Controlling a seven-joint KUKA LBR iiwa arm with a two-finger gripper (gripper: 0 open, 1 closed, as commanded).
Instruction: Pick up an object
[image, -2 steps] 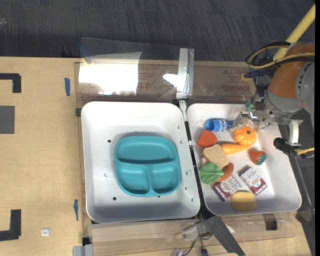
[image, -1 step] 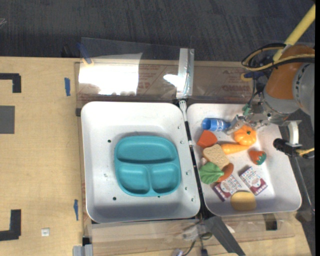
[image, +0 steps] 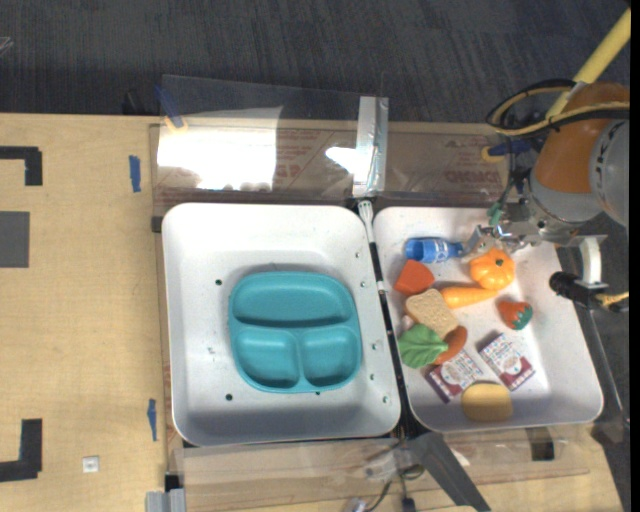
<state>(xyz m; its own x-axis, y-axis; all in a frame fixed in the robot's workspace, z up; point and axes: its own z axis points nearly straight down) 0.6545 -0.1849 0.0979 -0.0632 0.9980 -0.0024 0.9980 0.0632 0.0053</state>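
Right bin (image: 585, 395): pincer (image: 497, 232) just above orange fruit (image: 491, 269).

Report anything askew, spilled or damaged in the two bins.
Nothing looks spilled or broken. The teal tray sits flat in the left bin. The toy food in the right bin is jumbled, with the blue bottle on its side.

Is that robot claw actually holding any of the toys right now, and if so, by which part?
It cannot be told. The metal gripper sits at the right white bin's far edge, just above the small orange pumpkin-shaped toy.
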